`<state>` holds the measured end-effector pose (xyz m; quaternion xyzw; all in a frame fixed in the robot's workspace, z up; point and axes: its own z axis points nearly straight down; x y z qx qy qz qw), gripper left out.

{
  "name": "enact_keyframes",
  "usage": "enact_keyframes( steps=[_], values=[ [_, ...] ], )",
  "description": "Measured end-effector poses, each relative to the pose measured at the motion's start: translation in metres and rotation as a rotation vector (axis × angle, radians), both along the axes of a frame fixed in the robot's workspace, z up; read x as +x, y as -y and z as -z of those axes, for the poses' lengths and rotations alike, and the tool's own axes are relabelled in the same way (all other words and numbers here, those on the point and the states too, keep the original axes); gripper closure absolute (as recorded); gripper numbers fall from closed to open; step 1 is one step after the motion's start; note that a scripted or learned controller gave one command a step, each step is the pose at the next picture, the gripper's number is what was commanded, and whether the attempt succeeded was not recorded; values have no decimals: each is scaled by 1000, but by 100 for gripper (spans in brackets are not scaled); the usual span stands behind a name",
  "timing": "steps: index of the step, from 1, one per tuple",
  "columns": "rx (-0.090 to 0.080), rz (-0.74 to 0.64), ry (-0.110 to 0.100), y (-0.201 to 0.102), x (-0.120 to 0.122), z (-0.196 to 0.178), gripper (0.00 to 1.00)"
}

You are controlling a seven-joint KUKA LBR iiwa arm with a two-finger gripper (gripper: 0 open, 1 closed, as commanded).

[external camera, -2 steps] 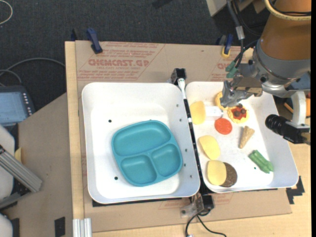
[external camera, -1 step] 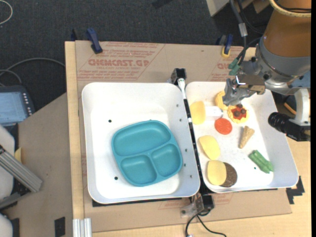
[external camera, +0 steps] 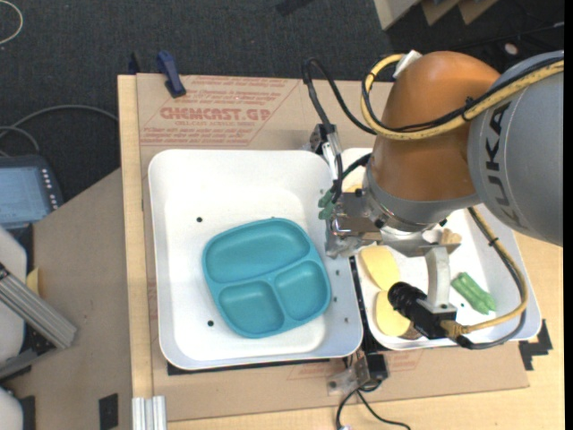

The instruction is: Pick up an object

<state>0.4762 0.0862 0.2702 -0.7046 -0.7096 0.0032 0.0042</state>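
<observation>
Step in hand: by my judgement the reach into the bin; no object shows as lifted.
Arm [external camera: 430,141]: fills the right centre of the frame, its orange band uppermost, the wrist pointing down over the right bin [external camera: 526,301].
Gripper [external camera: 347,227]: seen as a metal body under the wrist, at the frame's centre, just over the wall where the two bins meet. The wrist hides its tip, so I cannot tell whether it is open or closed, nor whether it holds or touches anything.
Likeliest object: a yellow piece [external camera: 380,265] lying in the right bin, just below and right of the gripper; a second yellow piece [external camera: 385,316] lies lower, near the bin's bottom edge.
Other right-bin object: a green piece [external camera: 472,292] toward the lower right, apart from the yellow ones.
Left bin [external camera: 170,240]: holds a teal divided plate [external camera: 264,276], lying flat at lower centre, near the gripper's left.
Next move calls for: probably a small shift toward the yellow piece, clear of the bin wall, then a closing and a straight lift.
Risk: so close to the shared wall, the gripper could catch the rim.
</observation>
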Motion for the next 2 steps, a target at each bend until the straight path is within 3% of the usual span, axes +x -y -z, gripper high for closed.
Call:
enact_keyframes(
  steps=[1,2],
  values=[
    [3,2,26,-23,4,-143,100],
    [0,11,22,20,4,-222,100]
  ],
)
